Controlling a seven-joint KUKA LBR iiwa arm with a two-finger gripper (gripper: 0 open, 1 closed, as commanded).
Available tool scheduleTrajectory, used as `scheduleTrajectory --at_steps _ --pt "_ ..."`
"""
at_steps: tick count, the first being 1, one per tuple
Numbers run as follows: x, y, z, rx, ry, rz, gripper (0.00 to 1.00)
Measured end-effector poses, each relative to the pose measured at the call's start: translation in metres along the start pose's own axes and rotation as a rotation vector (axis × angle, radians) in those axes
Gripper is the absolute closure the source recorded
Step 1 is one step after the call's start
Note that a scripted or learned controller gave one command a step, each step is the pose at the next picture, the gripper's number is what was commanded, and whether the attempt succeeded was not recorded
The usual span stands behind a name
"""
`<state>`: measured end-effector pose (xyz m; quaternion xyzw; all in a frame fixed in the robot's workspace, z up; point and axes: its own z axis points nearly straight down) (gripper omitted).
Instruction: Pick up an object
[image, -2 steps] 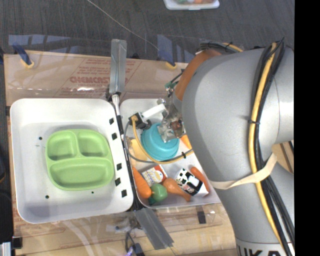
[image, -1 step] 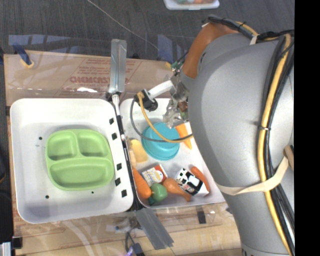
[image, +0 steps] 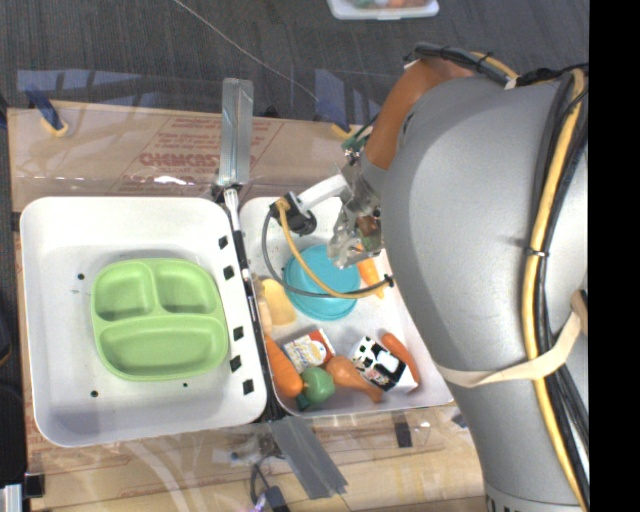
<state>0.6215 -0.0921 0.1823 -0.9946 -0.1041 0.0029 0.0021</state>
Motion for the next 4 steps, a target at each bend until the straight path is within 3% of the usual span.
scheduleTrajectory --at_steps 1,2,3,4 --pt "0.007 0.005 0.056 -0.014 0.036 -0.018 0.00" --pt "0.036 0.011 0.065 -0.018 0.038 -0.052 0.00" --pt "0.038 0.010 0.051 -0.018 0.043 -0.061 1.00" --pt "0.039 0.009 0.041 -0.017 0.045 -0.068 1.00"
